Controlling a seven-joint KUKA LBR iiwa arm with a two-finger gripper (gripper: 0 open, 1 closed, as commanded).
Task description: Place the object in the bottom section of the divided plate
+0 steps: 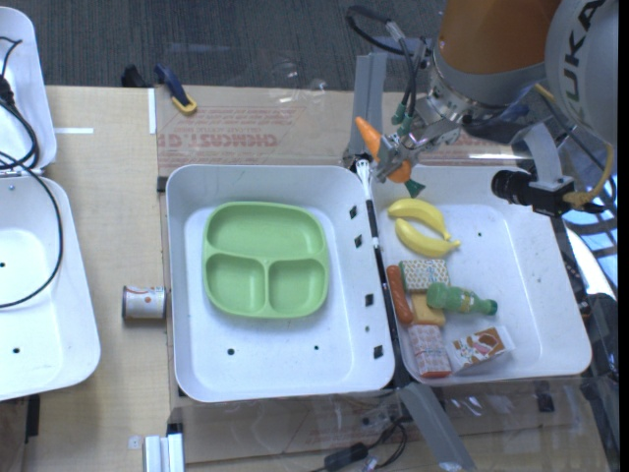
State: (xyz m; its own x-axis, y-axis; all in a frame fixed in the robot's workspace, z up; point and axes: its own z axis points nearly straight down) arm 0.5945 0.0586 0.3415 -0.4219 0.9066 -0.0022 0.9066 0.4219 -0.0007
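A green divided plate (265, 259) lies in the left bin (197, 362), with one wide section on its far side and two small sections on its near side. My gripper (390, 152) hangs over the wall between the two bins, near their far edge. It is shut on an orange toy carrot (368, 136). The carrot's tip points up-left, and its green leaf end sticks out below the fingers. The carrot is in the air, up and to the right of the plate.
The right bin (531, 264) holds a banana (423, 226), a sausage (400, 295), a green bottle (460, 301), a sandwich block (424, 273), a red can (429, 350) and a snack packet (480, 346). A small can (144, 303) lies on the bench left of the bins.
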